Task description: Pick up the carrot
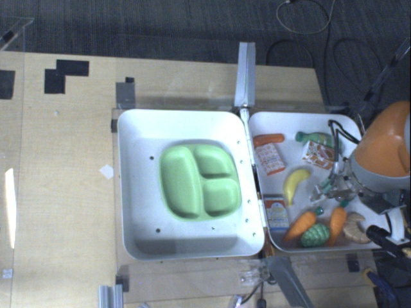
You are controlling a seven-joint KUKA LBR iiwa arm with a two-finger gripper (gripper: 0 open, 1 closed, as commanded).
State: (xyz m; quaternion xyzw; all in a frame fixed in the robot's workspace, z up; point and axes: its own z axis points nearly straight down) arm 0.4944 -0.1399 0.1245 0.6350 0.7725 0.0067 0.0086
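The tool hangs over the right bin, hemmed by clutter. Just below it lie two carrots flanking a green knobbly piece, all touching or nearly so. To its left, a banana; above, a snack packet. Bare bin floor lies between banana and tool. Well left, the left bin holds a green tray with open margins.

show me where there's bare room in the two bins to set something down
Free: the left white bin's floor around the green three-compartment plastic tray, widest along its near edge. Crowded: the right white bin, with two orange carrots, a yellow banana and packets under the hand.
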